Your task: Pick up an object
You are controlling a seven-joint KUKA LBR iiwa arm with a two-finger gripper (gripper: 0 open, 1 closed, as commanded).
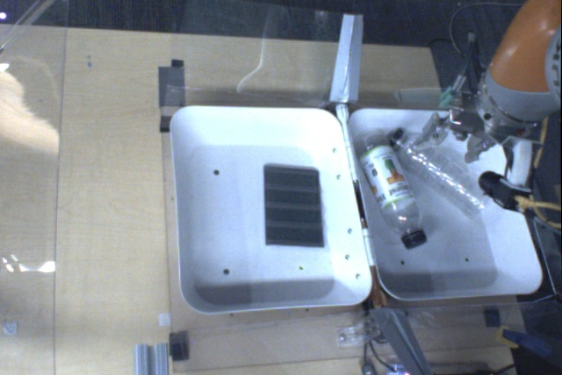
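Bottles lie in the right bin (518,281): a labelled bottle (389,180) with a dark cap pointing toward 5 o'clock, and a clear bottle (442,175) crossing just beside it toward 3 o'clock. The jaws (463,129) hang over the bin's far side, at 12 o'clock from the clear bottle, close to its upper end; whether they are spread or closed, or touch anything, I cannot tell. The left bin (202,189) holds a dark ribbed pad (293,205) near its middle. Both bins sit on the pale wooden surface (97,215).
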